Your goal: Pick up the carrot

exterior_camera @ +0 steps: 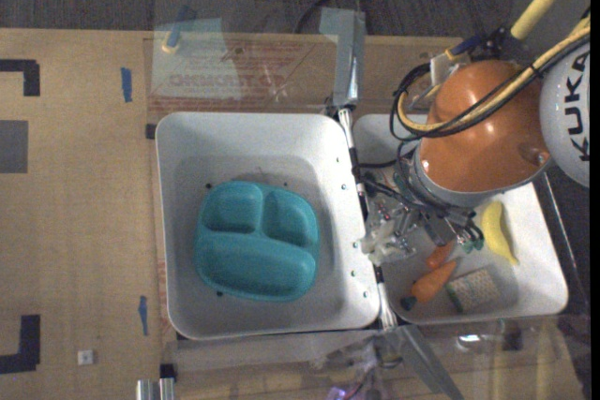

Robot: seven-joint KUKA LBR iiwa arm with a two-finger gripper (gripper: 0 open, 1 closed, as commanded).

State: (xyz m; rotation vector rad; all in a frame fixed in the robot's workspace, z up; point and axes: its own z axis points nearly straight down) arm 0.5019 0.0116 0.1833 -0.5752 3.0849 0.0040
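The carrot (432,280) is a small orange toy with a dark tip, lying aslant on the floor of the right bin (539,295) near its front. My gripper (405,234) hangs just above and to the left of it, under the arm's orange band (478,131). The wrist blocks the view of much of the gripper. The carrot lies on the bin floor, apart from the gripper.
A yellow banana (500,231) lies right of the carrot, and a speckled grey sponge-like block (472,288) sits at the bin's front. The left bin (178,201) holds a teal divided plate (257,240). A metal divider (361,201) runs between the bins.
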